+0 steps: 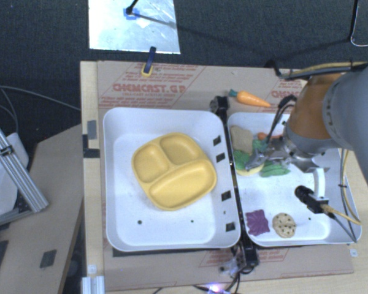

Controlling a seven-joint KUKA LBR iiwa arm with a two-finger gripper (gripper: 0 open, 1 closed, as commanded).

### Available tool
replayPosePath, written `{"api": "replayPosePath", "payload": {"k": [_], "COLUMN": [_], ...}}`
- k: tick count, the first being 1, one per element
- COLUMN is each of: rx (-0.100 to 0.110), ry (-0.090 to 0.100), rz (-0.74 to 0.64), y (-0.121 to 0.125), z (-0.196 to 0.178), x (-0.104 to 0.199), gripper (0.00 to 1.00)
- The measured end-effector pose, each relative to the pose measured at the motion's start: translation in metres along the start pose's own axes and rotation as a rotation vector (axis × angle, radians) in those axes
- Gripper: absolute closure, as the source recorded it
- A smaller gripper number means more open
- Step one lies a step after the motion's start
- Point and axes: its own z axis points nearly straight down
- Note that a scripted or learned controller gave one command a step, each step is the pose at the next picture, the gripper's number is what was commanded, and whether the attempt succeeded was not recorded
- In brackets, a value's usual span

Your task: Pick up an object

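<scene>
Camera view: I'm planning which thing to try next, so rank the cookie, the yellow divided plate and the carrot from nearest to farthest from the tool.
Measured from the tool, low in the right bin:
1. Cookie, in the right bin's near corner, below the tool.
2. Carrot, outside the bins on the cardboard, beyond the tool; slightly farther than the cookie, nearly too close to call.
3. Yellow divided plate, in the left bin.

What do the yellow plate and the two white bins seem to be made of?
The yellow plate looks like moulded plastic with a smooth, slightly glossy finish: its three compartments have soft rounded ridges. The left bin and the right bin also look like thin white plastic with rounded rims, probably matte.
</scene>
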Motion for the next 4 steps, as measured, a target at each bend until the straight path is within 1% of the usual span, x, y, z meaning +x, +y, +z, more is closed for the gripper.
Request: {"api": "replayPosePath", "payload": {"k": [1,2,3,4], "rx": [0.009,0.009,0.005,0.001], "ry": [0.012,0.009,0.012,0.013], "rz": [-0.008,-0.004,-0.008,-0.01], "y": [-0.053,-0.051,-0.086,-0.081], "z": [-0.101,-0.106,-0.202,-0.3], "x": [0.077,0.072,0.123,0.195], "gripper": [0.0,1.0,1.0,1.0]}}
